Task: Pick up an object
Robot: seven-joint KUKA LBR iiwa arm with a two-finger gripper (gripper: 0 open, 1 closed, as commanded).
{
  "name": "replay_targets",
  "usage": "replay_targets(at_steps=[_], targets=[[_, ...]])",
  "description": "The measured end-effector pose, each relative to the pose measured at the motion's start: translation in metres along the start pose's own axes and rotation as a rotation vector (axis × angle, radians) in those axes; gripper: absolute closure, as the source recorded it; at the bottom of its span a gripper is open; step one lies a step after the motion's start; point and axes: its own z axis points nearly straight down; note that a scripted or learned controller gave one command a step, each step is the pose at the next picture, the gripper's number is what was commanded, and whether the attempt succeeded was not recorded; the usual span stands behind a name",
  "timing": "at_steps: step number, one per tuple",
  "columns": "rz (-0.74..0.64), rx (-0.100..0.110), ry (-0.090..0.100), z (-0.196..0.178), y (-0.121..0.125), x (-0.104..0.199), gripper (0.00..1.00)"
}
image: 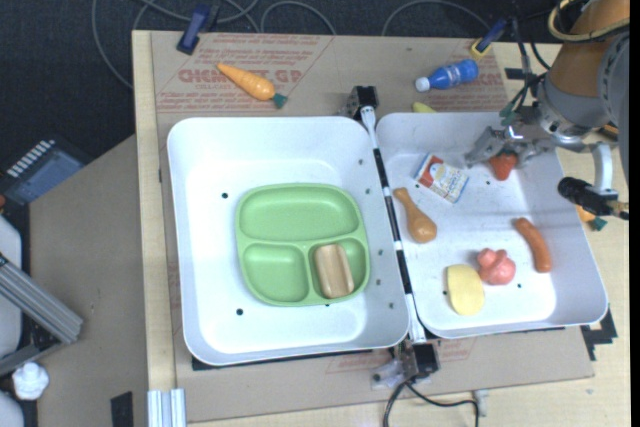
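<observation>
Arm enters from the right, orange band above the wrist. Hand (500, 150) is low over the far end of the right bin (570, 300), fingers spread to either side of a small red item (503, 167) that lies at their tips. No pinch visible; nothing is lifted. Judged: it is set to close on that piece.

Other candidates in the same bin:
- packet (442, 178), just left of the hand
- drumstick (415, 215) near the divider
- sausage (533, 243)
- pink toy (496, 265) touching a yellow piece (465, 289)

Left bin (195, 215) carries a green tray (298, 241) with a bread roll (334, 269) in one compartment. A carrot (250, 81) and a bottle (448, 75) lie on the counter (300, 65), outside both bins.
</observation>
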Motion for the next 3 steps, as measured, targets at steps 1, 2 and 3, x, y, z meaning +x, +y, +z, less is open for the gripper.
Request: replay_targets(at_steps=[1, 2, 3], targets=[[-0.001, -0.008, -0.013, -0.011, 0.001, -0.003, 1.00], [0.003, -0.005, -0.013, -0.003, 0.001, 0.077, 1.00], [0.003, -0.010, -0.013, -0.099, -0.001, 0.174, 1.00]])
